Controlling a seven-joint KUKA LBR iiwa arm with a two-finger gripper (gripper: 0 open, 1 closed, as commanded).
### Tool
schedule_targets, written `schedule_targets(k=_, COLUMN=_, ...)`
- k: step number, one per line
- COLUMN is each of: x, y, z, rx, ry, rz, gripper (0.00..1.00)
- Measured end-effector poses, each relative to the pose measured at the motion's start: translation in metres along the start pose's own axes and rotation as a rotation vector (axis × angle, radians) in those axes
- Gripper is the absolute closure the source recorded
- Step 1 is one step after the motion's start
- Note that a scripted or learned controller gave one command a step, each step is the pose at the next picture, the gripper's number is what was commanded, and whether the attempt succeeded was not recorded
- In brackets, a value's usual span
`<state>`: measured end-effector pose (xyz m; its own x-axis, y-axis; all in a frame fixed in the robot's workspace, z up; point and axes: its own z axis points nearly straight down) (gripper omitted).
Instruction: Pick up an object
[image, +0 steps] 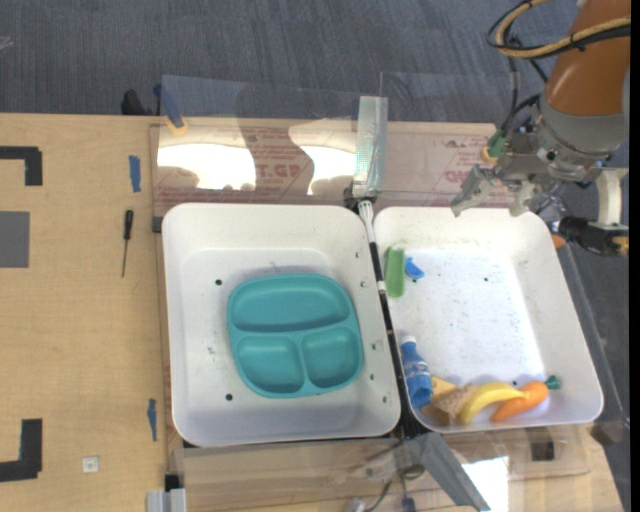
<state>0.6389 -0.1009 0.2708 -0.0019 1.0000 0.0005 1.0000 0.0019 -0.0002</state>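
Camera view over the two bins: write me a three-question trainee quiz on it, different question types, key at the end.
1. True or false: the teal divided plate lies in the left bin.
2. Multiple choice: where does the banana lie? A) beside the green item at the divider B) along the near edge of the right bin, next to the carrot C) on the plate
3. Fill in: the tool hangs over the right bin's ____ edge, away from the cluster with the blue bottle.

Key: 1 true; 2 B; 3 far
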Motion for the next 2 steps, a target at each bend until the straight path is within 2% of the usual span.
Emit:
schedule_targets(k=1, x=-0.088, y=0.017, z=0.075, rx=0.010, ry=-0.001, rz=-0.034, gripper=0.00)
schedule_targets(k=2, x=-0.006, y=0.028, z=0.132, rx=0.004, ry=0.002, rz=-0.015, gripper=0.00)
